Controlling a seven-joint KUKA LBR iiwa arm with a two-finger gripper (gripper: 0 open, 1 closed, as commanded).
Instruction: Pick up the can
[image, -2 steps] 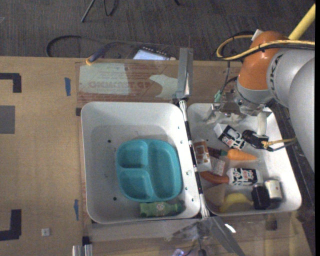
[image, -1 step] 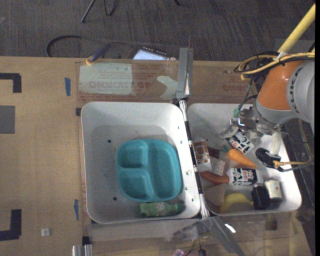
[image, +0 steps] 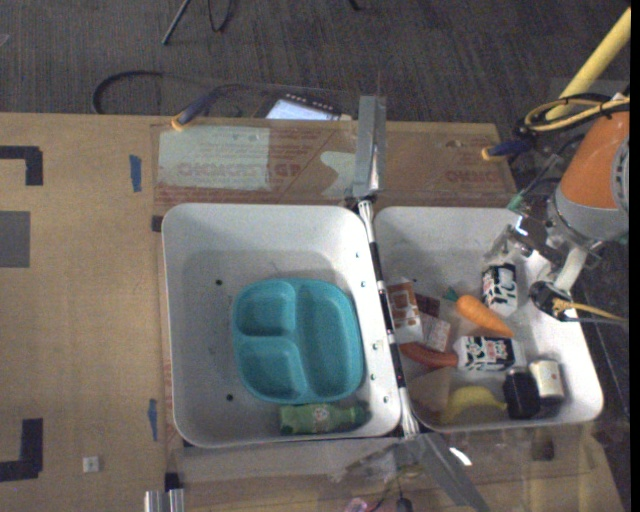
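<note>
in the right bin (image: 590, 385), cow-patterned can (image: 500, 287), label unreadable

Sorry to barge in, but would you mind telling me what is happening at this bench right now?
The KUKA arm is after a can. Its end effector is down in the right bin, at a small black-and-white container standing near the carrot. I cannot tell whether it has a grip. The left bin holds a teal divided tray and a green packet.

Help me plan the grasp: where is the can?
The can lies in the right bin's near-right corner, beside a black object and right of the cow-patterned carton.
</note>
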